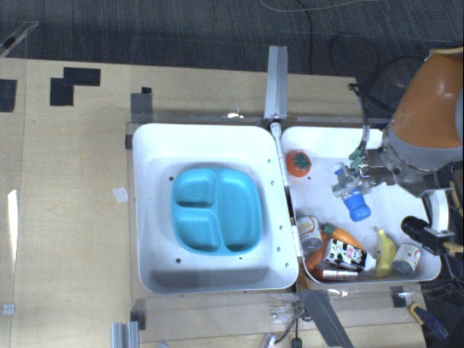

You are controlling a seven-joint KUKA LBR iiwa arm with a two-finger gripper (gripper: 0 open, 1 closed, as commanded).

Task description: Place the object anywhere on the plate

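Gripper [353, 183] over right bin [319, 138], just above blue piece [357, 209]. Can't tell pincer state from this angle; nothing clearly seen between its tips, so not counting anything as held.

Likely target: blue piece, lying on the bin floor with bare floor around it, directly under the tool. Plate [217, 210] in left bin [152, 194], three compartments, nothing on it.

Step in hand, by judgement: the grasp, transfer not started.

- Centre over blue piece before descending; approach straight down.
- Watch tomato [298, 163] up-left, and clutter at the near wall: carrot [346, 235], banana [385, 252], can [308, 230]. Well enough apart, no sweeping needed.
- Verify hold before lifting.
- Clear the divider between bins on the way over.
- Release low over any compartment; big one on the right is nearest and easiest.
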